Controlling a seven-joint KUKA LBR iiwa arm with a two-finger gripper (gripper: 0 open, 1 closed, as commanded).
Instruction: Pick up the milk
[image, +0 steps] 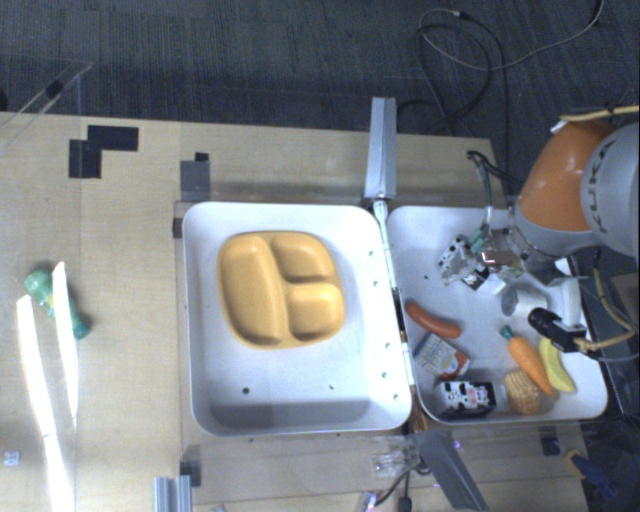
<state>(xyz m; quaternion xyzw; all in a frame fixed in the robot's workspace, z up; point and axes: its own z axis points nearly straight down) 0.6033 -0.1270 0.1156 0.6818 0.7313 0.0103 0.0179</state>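
Worktop (110, 300): pale wood, it carries two shallow white bins side by side, with black tape marks near its far left corner.
Left bin (290, 400): the larger-looking of the two, it holds a yellow divided tray and little else.
Right bin (420, 240): it sits just beside the left bin, a metal rail running between them at the far side; it holds the small items and the arm's end.
Arm (585, 190): grey with an orange band, it enters from the right and bends down over the far half of the right bin.
Yellow tray (282, 287): three compartments, lying flat in the far half of the left bin.
Gripper (470, 262): low over the far part of the right bin, well apart from the milk; whether the fingers are spread or pressed together I cannot tell, and nothing shows between them.
Milk (466, 397): a small carton with black-and-white cow patches, lying on its side at the near edge of the right bin, just beside the bread-like piece.
Sausage (433, 321): reddish, lying at a slant near the bin's left wall, further back than the milk.
Carrot (528, 363): orange, at the right of the bin, touching the banana.
Banana (556, 367): yellow, just right of the carrot.
Bread-like piece (522, 392): tan, rough, near the carrot's tip.
Small packet (437, 352): flat, between sausage and milk.
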